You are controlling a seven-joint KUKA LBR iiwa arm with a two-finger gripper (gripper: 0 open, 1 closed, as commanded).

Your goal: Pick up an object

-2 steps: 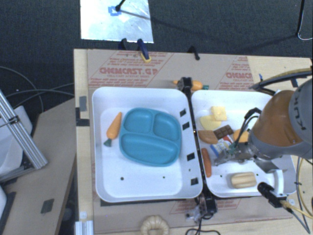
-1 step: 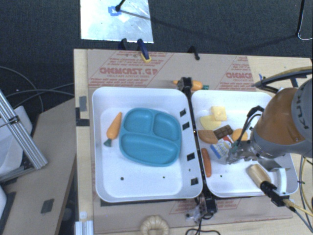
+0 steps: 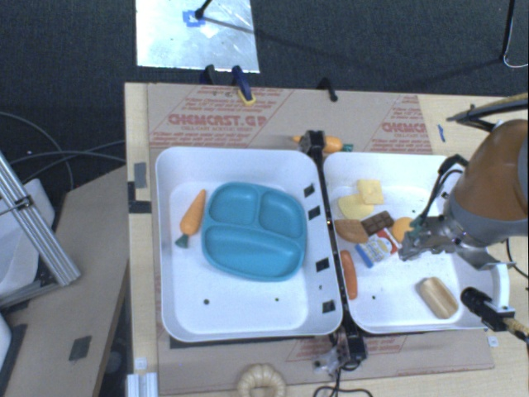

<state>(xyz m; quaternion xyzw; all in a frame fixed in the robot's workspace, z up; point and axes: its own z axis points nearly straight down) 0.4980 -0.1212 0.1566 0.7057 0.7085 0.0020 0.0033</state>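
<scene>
Hovering jaws (image 3: 411, 242) over R bin (image 3: 413, 321), grip state unclear, hot dog (image 3: 350, 274) lengthwise near-to-far.

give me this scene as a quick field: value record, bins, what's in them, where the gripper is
left bin: blue divided plate; carrot at plate's left
right bin: yellow pieces, brown bar, orange stick, tan roll
gripper: low in right bin, beside the pile's right edge
arm: enters from right
grasp: cannot tell
</scene>
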